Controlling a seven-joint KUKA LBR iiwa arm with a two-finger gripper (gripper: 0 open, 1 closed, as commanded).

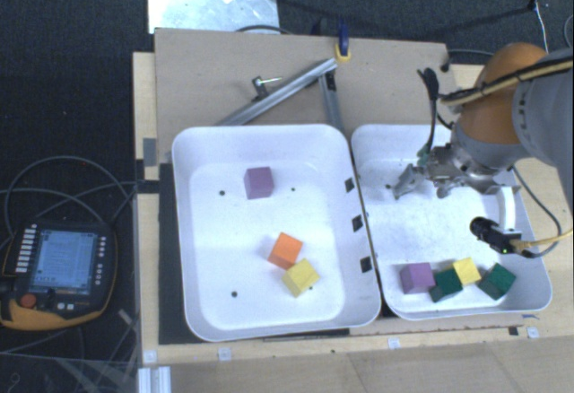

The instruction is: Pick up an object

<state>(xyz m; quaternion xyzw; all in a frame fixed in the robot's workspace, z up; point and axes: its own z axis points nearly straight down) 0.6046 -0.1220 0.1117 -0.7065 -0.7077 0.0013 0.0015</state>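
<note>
Glossy white plastic bins [269,144], small matte cubes, metal gripper [421,182] above.

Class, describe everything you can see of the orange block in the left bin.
The orange block is a small cube with flat matt faces, possibly painted wood. It rests on the floor of the left bin, near the middle, turned at a slant to the bin's walls. Its lower corner meets or nearly meets the yellow block beside it. The purple block sits apart, farther back.
</note>
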